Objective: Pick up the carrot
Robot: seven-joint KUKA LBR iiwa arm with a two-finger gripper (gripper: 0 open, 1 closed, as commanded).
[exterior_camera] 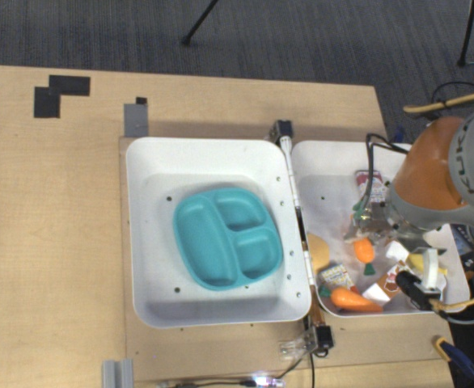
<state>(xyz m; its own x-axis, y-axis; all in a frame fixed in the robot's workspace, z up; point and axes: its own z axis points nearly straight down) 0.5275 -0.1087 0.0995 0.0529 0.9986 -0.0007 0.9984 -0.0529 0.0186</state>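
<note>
Our arm (439, 176) bends down over the right bin (326, 188); its end effector (372, 226) hangs at twelve o'clock from the carrot (355, 300), grip state impossible to tell.

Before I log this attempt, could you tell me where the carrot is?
The carrot lies at the right bin's near edge, below the gripper.

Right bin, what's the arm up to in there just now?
The KUKA arm reaches in from the right over the right bin, with its gripper low among the small toy items. The carrot lies apart from it near the bin's front edge, not picked up. The left bin holds a teal divided plate.
</note>
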